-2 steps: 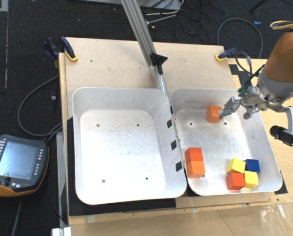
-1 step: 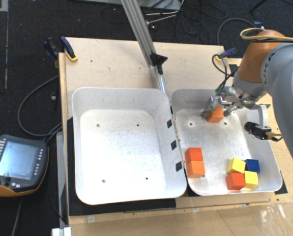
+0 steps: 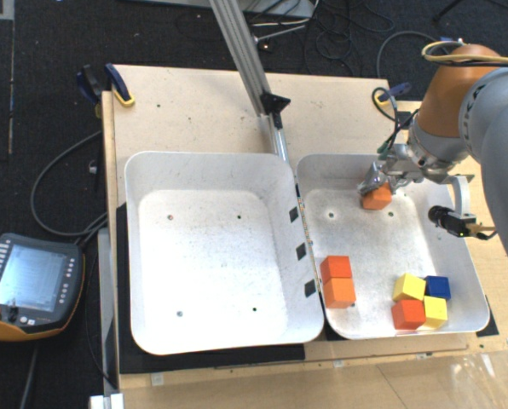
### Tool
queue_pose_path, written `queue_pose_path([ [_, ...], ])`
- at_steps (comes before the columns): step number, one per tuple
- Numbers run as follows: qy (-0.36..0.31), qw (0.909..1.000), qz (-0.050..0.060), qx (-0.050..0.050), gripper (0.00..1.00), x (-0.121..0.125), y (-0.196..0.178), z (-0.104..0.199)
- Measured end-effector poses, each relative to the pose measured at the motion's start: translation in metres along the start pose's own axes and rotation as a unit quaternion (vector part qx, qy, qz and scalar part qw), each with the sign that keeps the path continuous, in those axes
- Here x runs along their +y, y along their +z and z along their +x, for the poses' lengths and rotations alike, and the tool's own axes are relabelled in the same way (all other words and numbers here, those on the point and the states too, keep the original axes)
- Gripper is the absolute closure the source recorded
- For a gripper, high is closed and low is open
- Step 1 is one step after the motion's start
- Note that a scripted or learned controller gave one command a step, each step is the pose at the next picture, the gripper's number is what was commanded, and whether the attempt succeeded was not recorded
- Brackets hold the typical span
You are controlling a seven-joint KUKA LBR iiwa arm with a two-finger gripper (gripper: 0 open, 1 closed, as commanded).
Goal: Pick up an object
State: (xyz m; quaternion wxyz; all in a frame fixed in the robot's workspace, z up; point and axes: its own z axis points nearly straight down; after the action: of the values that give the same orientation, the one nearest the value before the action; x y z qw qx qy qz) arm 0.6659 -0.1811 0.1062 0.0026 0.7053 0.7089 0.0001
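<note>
My gripper (image 3: 378,186) hangs over the back of the right bin (image 3: 458,254), reaching in from the right. A small rounded orange object (image 3: 376,198) sits at its fingertips, pinched between the fingers and partly covered by them. Nearer the front of the same bin lie two orange blocks (image 3: 337,279), one against the other. A cluster in the front right corner holds a yellow block (image 3: 409,286), a blue block (image 3: 437,286), a red-orange block (image 3: 408,313) and a second yellow block (image 3: 435,311).
The left bin (image 3: 143,228) lies beside the right one, and their rims meet at the middle. A metal pole (image 3: 241,45) slants down to the bench behind the bins. A teach pendant (image 3: 28,284) rests off the bench at the left.
</note>
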Motion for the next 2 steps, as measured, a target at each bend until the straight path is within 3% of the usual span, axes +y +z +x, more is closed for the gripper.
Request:
queue_pose_path([
  [1, -0.001, 1.0000, -0.002, 0.002, 1.00, -0.025, -0.081, 0.061],
  [2, -0.003, 1.0000, 0.003, 0.004, 1.00, -0.047, -0.090, 0.151],
])
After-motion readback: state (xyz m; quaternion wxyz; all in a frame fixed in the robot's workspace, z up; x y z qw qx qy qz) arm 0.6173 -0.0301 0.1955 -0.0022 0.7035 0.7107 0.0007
